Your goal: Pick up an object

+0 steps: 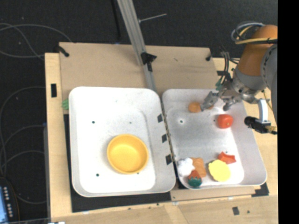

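Note:
My gripper [218, 102] hangs over the far part of the right bin [205, 134], open, with nothing between its fingers. A small orange ball [194, 107] lies just left of the left finger [209, 101]. A red tomato-like ball [224, 121] rests a little in front of the gripper. At the bin's near edge lie a yellow disc [219, 171], a red piece [227, 158], an orange carrot-like piece [199, 166], a white lump [185, 165] and a green bit [194, 182].
In the left bin [93, 111] sits a yellow bowl [127, 153]. A slanted metal pole [135, 36] rises from behind the bins, near where they meet. The arm [254, 59] comes in at the right.

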`<state>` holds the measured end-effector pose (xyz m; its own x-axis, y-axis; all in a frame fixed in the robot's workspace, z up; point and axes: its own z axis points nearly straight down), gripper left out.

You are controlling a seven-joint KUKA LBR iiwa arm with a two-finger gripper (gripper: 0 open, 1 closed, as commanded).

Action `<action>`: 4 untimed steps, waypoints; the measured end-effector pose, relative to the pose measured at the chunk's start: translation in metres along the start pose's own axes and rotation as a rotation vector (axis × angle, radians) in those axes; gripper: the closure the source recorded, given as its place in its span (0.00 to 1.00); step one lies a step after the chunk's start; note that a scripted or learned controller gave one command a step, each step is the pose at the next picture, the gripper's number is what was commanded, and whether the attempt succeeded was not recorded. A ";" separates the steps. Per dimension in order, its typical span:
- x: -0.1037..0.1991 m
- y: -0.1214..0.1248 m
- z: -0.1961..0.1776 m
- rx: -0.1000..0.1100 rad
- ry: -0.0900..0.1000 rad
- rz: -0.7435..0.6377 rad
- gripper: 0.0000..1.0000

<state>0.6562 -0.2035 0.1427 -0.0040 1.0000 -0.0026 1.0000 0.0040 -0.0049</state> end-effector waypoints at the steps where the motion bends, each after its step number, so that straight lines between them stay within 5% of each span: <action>1: -0.002 -0.001 0.043 0.000 -0.001 0.001 0.00; 2: -0.003 0.000 0.030 -0.003 -0.005 -0.003 1.00; 4: -0.016 0.005 -0.061 -0.007 0.002 0.002 1.00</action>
<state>0.6616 -0.2192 0.2039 -0.0020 1.0000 -0.0010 1.0000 0.0020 0.0025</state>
